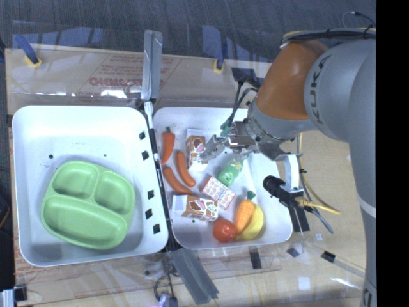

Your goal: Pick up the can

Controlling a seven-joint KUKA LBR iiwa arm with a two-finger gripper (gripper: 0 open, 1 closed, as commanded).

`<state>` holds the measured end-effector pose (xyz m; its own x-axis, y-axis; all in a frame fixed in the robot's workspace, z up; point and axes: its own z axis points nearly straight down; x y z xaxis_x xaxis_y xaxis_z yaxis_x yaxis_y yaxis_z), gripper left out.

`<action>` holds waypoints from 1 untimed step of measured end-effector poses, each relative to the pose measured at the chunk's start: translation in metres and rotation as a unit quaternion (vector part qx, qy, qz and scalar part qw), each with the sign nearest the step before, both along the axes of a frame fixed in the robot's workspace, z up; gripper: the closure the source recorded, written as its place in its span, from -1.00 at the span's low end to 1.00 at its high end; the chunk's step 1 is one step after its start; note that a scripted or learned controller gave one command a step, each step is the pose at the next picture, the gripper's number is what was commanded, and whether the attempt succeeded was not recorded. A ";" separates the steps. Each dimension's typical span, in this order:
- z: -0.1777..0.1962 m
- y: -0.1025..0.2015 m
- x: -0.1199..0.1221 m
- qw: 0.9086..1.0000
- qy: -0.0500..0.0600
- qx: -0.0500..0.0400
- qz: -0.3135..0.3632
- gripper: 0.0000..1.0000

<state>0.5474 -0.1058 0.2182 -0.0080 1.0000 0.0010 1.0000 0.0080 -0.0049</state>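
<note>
The gripper [220, 147] hangs over the upper middle of the right bin [275, 232]; if its fingers are wide or narrow I cannot tell. Just below it lies one green can [230, 172], tilted, near the bin's centre, not held. Around it I count two orange sausages [177, 166], three small printed packets [217, 192], one carrot [243, 212], one tomato [224, 230] and one yellow fruit [256, 224]; the left bin [38, 123] holds one green divided plate [88, 203].
</note>
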 end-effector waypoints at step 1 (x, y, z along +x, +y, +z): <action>-0.067 0.008 -0.039 0.980 0.001 -0.001 -0.201 -1.00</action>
<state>0.5085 -0.0976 0.1509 0.3867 0.9222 -0.0008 0.9222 -0.3867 -0.0064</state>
